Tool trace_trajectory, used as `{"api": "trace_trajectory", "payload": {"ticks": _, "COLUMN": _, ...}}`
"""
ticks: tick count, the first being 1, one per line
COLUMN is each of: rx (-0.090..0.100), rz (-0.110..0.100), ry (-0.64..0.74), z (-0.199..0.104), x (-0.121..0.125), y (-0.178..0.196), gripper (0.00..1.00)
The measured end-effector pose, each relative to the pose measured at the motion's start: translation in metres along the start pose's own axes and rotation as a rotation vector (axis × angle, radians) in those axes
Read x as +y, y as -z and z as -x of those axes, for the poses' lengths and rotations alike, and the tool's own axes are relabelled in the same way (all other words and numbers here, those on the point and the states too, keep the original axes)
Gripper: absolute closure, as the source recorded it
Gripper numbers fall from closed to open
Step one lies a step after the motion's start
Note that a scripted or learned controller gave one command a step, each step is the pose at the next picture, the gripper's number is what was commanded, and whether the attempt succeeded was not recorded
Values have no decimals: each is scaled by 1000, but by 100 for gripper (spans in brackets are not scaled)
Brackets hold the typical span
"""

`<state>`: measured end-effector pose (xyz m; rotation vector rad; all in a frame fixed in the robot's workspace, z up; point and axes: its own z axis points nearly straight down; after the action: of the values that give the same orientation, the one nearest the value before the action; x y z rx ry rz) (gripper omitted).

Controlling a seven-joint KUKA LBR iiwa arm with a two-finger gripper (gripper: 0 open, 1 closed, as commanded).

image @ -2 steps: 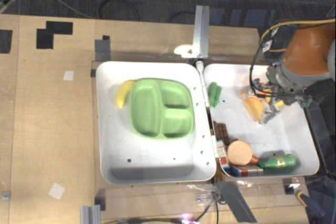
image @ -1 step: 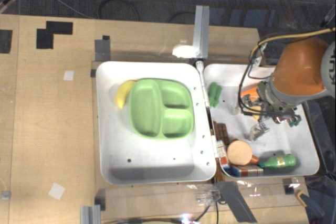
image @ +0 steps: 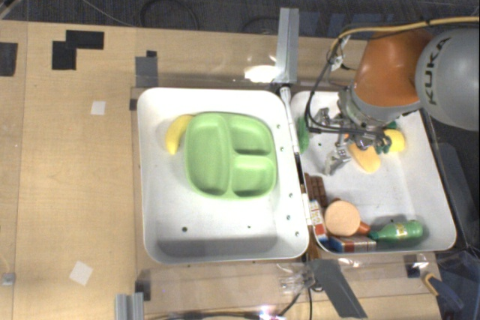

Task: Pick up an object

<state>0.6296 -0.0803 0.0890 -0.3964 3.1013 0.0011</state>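
Bench (image: 67, 183) of pale wood bears two white bins; end effector (image: 352, 150) perhaps over yellow object (image: 369, 159), grip state unclear.

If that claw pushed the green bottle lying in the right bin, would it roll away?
Probably a little. The green bottle lies on its side and looks round, so it may roll. The bin wall close by would likely stop it. It looks like light plastic, perhaps slippery.

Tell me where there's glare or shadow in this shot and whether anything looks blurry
Camera view: a bright glare patch sits on the clear panel just behind the left bin; a soft shadow darkens that bin's near floor below the green tray; the arm shades part of the right bin; the gripper looks slightly soft, the rest reasonably sharp.
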Motion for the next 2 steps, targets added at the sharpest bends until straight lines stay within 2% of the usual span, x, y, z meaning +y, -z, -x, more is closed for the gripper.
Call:
{"api": "trace_trajectory", "payload": {"ticks": 1, "rx": -15, "rz": -5, "ry": 0, "z": 4, "x": -2, "y": 16, "gripper": 100}}
{"api": "trace_trajectory", "payload": {"ticks": 2, "rx": -5, "rz": -5, "ry": 37, "z": 43, "x": -16, "y": 123, "gripper": 100}}
